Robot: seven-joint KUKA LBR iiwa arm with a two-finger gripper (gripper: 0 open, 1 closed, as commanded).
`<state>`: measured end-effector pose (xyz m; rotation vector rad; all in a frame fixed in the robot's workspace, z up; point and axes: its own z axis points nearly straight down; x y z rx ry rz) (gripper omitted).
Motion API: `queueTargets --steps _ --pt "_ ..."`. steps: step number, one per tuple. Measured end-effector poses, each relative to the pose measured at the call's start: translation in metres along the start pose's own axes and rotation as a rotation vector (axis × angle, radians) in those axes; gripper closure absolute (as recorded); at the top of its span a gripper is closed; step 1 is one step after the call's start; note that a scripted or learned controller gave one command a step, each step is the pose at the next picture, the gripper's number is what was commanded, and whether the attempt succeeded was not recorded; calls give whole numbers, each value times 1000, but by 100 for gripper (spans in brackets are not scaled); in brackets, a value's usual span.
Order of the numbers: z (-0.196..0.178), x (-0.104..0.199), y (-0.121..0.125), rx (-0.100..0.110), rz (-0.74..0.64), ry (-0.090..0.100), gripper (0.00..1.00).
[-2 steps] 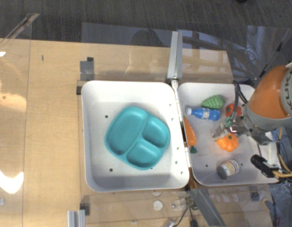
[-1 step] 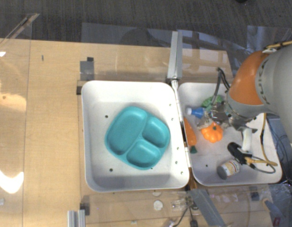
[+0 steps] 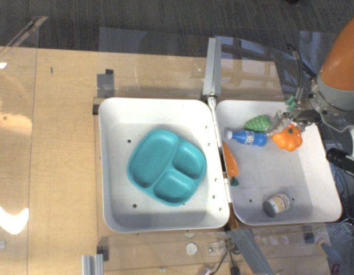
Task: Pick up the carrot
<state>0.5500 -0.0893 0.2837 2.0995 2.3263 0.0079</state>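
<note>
Carrot point(image 3: 230, 164) well left of gripper point(image 3: 286, 118)

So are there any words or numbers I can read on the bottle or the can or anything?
No text can be read anywhere in this camera view.
Blue bottle: its label is too small and blurred to read.
Can: lying on its side; any print is too blurred to read.
Carrot, teal plate and both white bins: no writing shows.

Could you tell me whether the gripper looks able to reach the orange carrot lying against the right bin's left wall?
Probably yes: the orange carrot lies uncovered from above, though hugging the right white bin's left wall leaves little finger room.
</note>
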Motion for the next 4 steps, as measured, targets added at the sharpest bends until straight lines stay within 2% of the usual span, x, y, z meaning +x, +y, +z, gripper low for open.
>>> queueTargets --steps 1,2,3,4 --pt "59 21 -61 6 194 1 100" --pt "93 75 -55 5 2 3 100" --pt "49 20 -60 2 -4 1 100" --pt "98 60 -57 3 -579 4 100"
